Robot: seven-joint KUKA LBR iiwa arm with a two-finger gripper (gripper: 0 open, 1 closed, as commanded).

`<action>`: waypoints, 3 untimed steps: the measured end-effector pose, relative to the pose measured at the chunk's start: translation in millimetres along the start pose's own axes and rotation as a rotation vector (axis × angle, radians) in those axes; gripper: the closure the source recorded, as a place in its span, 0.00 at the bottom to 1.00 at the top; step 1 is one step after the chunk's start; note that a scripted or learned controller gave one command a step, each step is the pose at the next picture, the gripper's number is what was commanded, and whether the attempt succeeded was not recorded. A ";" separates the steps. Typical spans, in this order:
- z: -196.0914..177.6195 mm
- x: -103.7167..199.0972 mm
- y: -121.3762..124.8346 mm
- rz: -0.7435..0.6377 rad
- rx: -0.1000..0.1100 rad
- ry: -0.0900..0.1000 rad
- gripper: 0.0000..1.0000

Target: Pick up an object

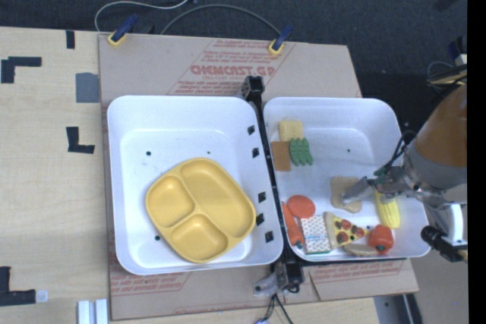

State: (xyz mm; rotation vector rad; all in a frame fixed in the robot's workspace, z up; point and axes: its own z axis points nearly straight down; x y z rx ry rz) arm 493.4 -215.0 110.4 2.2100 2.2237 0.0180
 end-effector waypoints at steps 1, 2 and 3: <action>14.8 -1.7 -0.2 -0.006 -0.005 0.007 0.00; 5.1 -4.7 1.0 -0.004 -0.012 -0.004 1.00; -71.7 32.0 0.0 0.001 0.007 -0.004 1.00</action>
